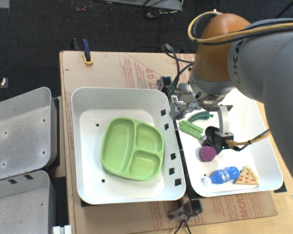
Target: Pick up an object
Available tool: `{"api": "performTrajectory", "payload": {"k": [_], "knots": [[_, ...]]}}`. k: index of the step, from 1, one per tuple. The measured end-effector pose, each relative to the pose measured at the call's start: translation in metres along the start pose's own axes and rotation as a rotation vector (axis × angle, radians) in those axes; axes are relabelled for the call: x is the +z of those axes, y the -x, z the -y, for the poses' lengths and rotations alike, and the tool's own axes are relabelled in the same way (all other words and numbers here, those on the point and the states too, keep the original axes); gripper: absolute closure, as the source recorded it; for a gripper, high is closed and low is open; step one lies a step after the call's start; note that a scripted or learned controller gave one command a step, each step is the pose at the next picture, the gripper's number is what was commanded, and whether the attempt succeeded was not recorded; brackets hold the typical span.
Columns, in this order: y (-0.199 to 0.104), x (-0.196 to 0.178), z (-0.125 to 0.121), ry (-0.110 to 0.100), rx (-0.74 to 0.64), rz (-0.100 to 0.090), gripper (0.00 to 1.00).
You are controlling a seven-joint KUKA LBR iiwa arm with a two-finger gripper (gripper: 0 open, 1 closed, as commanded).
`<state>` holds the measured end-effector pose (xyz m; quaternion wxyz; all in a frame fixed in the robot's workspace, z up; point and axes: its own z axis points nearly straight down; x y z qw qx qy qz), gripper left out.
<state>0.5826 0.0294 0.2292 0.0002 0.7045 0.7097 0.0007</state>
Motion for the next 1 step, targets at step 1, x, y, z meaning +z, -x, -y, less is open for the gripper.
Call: {"api": "performTrajectory", "payload": {"k": [1], "knots": [[-0.047, -0.0026, -0.0125, 0.001, 0.0, -0.001, 1.0]]}}
